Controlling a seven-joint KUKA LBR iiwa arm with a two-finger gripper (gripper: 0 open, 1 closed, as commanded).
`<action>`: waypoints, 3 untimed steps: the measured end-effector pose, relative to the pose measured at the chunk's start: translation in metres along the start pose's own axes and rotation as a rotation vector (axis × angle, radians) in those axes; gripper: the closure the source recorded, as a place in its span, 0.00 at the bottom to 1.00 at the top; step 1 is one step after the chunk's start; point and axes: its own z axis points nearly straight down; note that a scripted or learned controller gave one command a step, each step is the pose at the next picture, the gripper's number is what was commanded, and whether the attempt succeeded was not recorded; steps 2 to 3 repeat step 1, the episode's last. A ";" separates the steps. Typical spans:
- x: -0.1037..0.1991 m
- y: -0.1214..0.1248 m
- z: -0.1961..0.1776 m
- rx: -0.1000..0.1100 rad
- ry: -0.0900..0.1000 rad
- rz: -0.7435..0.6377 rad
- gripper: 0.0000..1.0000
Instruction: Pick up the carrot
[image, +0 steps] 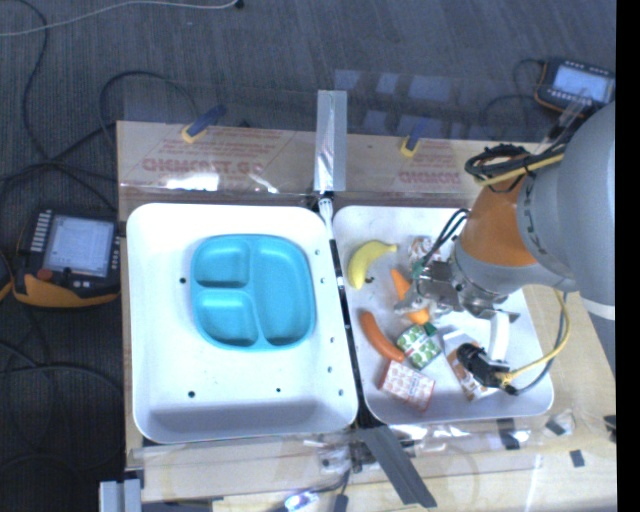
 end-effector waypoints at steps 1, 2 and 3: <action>-0.038 0.001 -0.098 0.012 -0.004 0.033 1.00; -0.038 0.001 -0.098 0.012 -0.004 0.033 1.00; -0.038 0.001 -0.098 0.012 -0.004 0.033 1.00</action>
